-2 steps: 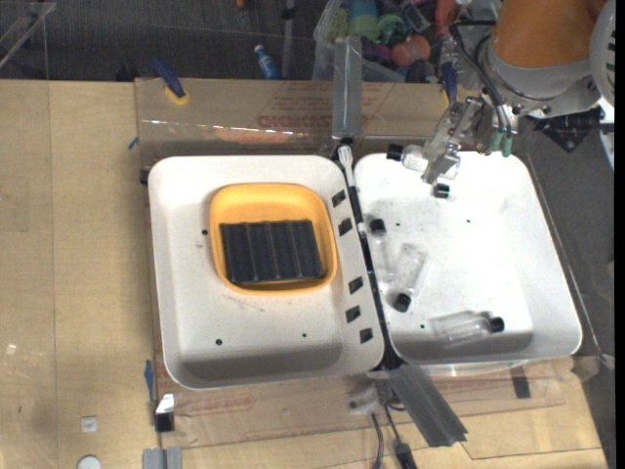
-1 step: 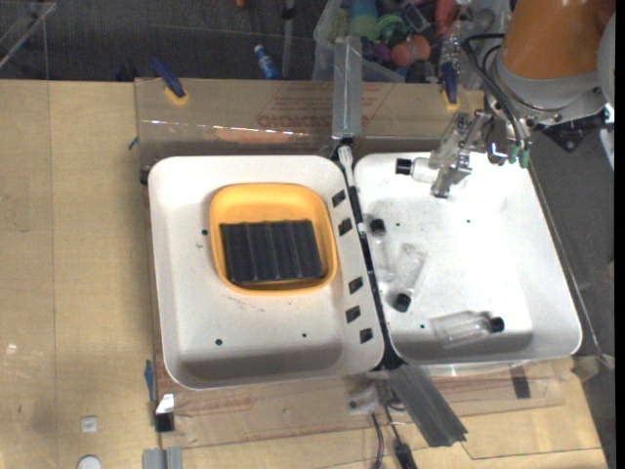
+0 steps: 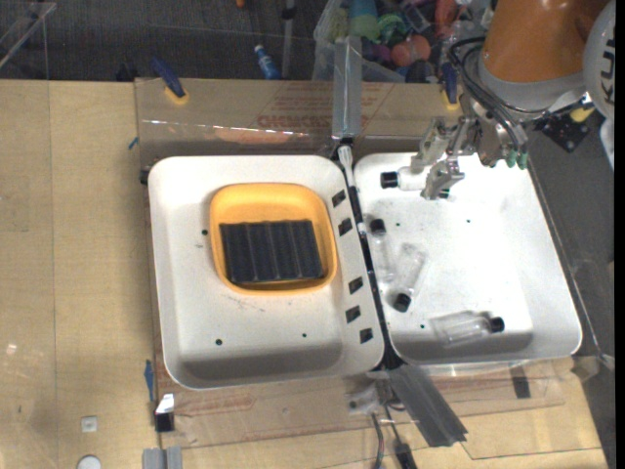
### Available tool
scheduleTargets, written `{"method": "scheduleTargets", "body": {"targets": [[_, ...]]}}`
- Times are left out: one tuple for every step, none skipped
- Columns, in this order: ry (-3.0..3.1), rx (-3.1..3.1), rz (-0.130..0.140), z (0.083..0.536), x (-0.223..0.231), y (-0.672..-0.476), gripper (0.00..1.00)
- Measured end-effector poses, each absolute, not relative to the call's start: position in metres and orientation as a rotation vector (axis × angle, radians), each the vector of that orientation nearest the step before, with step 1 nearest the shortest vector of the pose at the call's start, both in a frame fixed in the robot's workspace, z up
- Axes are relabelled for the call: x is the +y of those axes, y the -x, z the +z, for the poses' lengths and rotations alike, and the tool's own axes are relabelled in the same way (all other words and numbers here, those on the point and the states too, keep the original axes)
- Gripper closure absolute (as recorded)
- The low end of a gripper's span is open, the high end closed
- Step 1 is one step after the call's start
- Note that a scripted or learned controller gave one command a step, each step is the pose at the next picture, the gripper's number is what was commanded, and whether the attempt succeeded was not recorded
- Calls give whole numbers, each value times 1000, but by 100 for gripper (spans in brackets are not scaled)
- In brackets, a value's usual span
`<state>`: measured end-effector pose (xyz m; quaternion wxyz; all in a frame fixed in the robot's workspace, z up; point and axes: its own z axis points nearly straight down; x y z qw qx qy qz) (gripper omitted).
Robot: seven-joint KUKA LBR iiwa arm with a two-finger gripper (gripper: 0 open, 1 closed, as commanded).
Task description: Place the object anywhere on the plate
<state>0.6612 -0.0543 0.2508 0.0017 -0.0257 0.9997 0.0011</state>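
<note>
- Your gripper (image 3: 439,182) hangs over the back part of the right-hand shallow white bin (image 3: 518,262), near the bin's rear wall and well apart from the plate.
- You cannot tell from this slant how far the hand is open, and nothing can be made out in its hold.
- The grey arm with its orange band (image 3: 537,18) comes in from the top right corner, above the same bin.
- The rounded-square yellow-orange plate (image 3: 227,203) sits in the left-hand shallow white bin (image 3: 186,311), a little toward the back and toward the wall between the two bins.
- A flat black rectangular slab with lengthwise ribs (image 3: 270,251) lies on that plate, covering most of its floor, its near edge close to the plate's front rim.
- Just to the left of your gripper, a small pale piece with a black cap (image 3: 391,178) lies on the right bin's floor; whether the gripper touches it is not clear.
- A clear plastic vial (image 3: 407,265) lies near the middle of the right bin, close to the dividing wall, with a black cap (image 3: 400,301) just in front of it.
- A second clear vial with a black cap (image 3: 461,327) lies on its side by the right bin's front edge.
- A small dark bit (image 3: 376,228) rests beside the dividing wall.
- Behind the bins you see a clear box of coloured toys (image 3: 400,8).
</note>
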Motion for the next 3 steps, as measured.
{"method": "scheduleTargets", "body": {"targets": [[365,3110,2,262,-46,-668,100],[577,3083,2,214,-65,-668,100],[924,2991,0,249,-56,-669,100]]}}
